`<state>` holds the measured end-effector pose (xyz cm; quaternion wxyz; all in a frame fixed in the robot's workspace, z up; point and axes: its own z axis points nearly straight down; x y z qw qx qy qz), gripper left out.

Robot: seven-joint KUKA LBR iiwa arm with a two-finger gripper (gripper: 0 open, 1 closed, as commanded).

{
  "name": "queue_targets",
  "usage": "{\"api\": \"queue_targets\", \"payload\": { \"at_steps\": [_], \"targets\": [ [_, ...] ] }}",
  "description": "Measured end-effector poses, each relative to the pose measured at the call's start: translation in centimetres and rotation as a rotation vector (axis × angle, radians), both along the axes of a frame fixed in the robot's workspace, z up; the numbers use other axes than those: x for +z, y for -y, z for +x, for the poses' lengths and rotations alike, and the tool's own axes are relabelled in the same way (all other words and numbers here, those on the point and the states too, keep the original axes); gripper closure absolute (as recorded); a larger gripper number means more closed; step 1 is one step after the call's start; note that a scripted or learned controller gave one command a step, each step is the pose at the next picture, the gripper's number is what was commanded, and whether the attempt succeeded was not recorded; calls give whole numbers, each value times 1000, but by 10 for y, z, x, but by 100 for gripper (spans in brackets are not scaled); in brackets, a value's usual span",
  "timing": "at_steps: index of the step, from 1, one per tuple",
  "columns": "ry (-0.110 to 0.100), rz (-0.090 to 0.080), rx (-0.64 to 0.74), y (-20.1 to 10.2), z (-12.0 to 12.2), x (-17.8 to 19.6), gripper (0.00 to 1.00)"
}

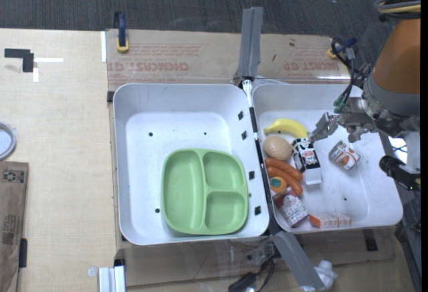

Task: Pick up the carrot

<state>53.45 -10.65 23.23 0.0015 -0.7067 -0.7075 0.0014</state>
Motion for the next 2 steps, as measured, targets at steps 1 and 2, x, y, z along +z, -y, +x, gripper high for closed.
{"api": "queue_targets", "payload": {
  "at_steps": [1,2],
  "targets": [
    [5,-1,433,42,61,12,0],
    [8,-1,973,73,88,18,0]
  ]
}}
